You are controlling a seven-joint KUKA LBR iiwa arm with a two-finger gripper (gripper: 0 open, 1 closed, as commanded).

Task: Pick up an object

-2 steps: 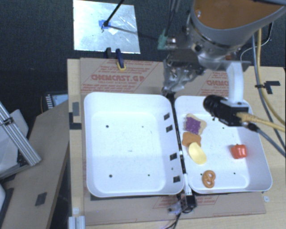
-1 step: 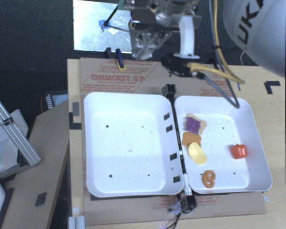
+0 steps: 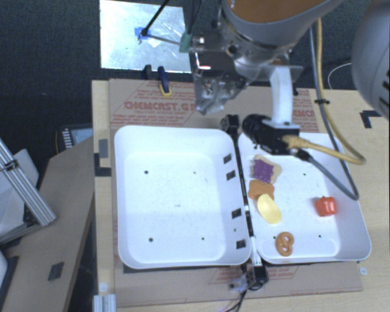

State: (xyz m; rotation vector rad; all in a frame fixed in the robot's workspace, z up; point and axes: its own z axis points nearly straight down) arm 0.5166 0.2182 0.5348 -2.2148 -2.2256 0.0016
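Gripper (image 3: 210, 100) hangs above the bins' far edge, finger state indeterminate, while purple toast (image 3: 264, 170), lemon (image 3: 269, 209), pretzel (image 3: 284, 244) and red pepper (image 3: 325, 206) lie in the right bin (image 3: 350, 247).

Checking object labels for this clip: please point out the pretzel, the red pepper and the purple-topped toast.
Brown pretzel (image 3: 284, 244), camera view, its middle.
Red toy pepper (image 3: 325, 206), camera view, its body.
Purple-topped toast slice (image 3: 264, 170), camera view, the purple top.

The arm (image 3: 268, 18) is cut off by the top edge, its gripper (image 3: 210, 100) too blurred to read, and the right bin's (image 3: 341, 244) far-left corner lies hidden behind black hardware (image 3: 268, 134).
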